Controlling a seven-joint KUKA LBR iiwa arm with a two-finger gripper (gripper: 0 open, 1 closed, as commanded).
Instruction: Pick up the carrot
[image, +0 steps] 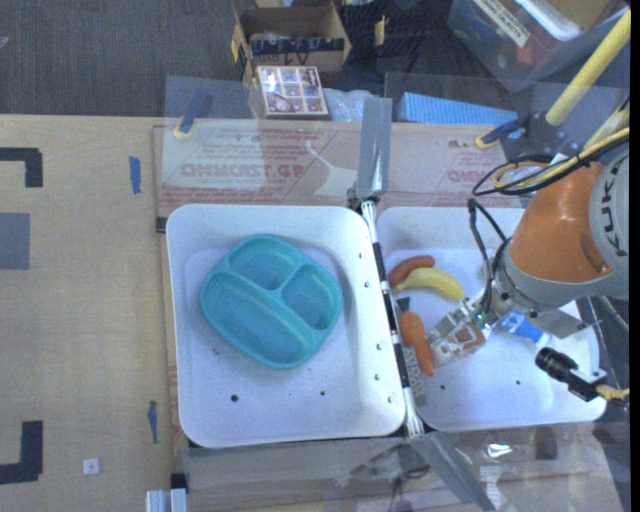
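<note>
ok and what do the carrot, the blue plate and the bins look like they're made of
The carrot looks like moulded plastic toy food: even orange colour and a smooth surface, though it is too small to be sure. The blue divided plate looks like matte plastic, one flat teal tone with soft moulded ridges. The white bins seem to be thin, slightly glossy plastic or coated sheet, with rounded corners.

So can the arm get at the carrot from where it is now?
Probably yes. The pincer hangs just right of the carrot in the right bin. The banana and the red sausage-like piece lie above it, apart, leaving its right side free.
</note>
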